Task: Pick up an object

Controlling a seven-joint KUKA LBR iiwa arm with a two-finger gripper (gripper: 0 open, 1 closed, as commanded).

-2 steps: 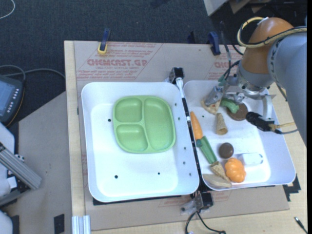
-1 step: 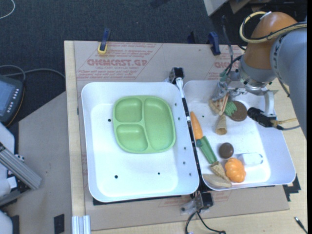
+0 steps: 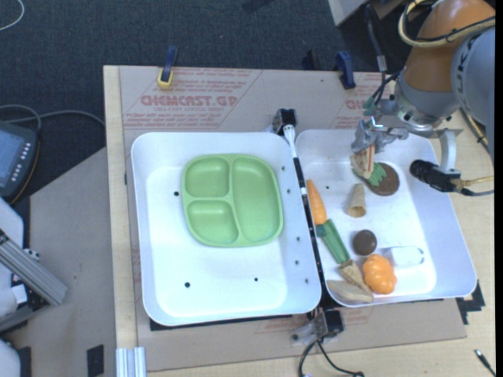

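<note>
My gripper (image 3: 365, 154) hangs over the back of the right bin (image 3: 440, 234), pointing down. A small tan striped piece (image 3: 364, 165) shows right at its tip, but I cannot make out whether it is gripped or lying beneath. Touching that piece on the right is a round brown-and-green item (image 3: 385, 179). In front of them lie a tan cone (image 3: 357, 201), an orange carrot (image 3: 316, 203), a green stick (image 3: 335, 240), a brown ball (image 3: 364, 243), an orange fruit (image 3: 379, 273), a beige wedge (image 3: 350, 290) and a white piece (image 3: 405, 255).
The left bin (image 3: 157, 281) holds a green three-compartment plate (image 3: 233, 199). A black divider rail (image 3: 302, 210) runs between the bins. A black cable fitting (image 3: 431, 173) juts in at the right bin's back right. Clamps (image 3: 166, 75) hold the cardboard at the back.
</note>
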